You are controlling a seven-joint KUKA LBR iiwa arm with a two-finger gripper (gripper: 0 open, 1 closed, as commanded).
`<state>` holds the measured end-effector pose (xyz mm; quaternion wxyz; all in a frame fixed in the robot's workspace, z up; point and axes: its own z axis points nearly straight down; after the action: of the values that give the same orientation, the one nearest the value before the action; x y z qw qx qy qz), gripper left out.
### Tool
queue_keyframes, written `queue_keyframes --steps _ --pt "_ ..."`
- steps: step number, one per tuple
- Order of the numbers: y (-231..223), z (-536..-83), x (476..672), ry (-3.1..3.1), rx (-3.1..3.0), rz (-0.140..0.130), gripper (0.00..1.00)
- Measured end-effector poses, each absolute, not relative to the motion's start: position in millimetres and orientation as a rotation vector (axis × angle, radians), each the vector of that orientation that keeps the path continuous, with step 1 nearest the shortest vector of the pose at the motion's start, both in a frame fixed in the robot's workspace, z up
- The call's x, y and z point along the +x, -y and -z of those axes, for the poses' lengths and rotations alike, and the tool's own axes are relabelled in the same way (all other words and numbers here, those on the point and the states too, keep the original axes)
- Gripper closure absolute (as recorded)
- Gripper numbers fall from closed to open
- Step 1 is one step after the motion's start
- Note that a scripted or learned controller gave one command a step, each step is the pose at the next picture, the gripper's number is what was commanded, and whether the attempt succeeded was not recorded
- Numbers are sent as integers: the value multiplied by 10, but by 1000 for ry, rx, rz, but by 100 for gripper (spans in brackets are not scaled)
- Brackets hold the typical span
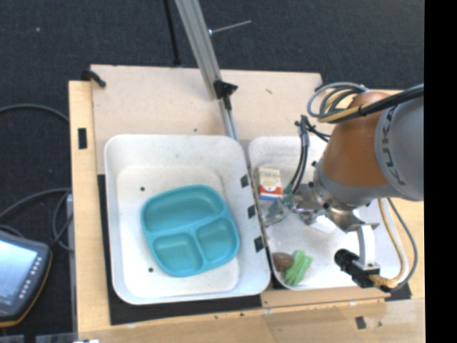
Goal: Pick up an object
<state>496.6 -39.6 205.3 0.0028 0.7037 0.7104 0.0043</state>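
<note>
The right bin holds a small carton with a white, red and blue face near its left wall. A green object and a brown object lie together at the bin's front left. My gripper hangs low over the bin, just right of the carton and above the green object. The orange wrist band and grey arm cover much of the bin's right half.
The left bin holds a teal divided plate with three compartments. A slanted metal post rises from the bench behind the bins. A dark divider with clips runs between the two bins.
</note>
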Motion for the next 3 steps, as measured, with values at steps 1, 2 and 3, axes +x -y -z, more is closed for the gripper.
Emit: queue_keyframes --steps 1,2,3 --pt "352 -2010 4904 -2226 2217 -1 0" --pt "355 -2010 4905 -2225 2217 -2 0" --pt "360 -2119 4922 -2230 2209 -6 100"
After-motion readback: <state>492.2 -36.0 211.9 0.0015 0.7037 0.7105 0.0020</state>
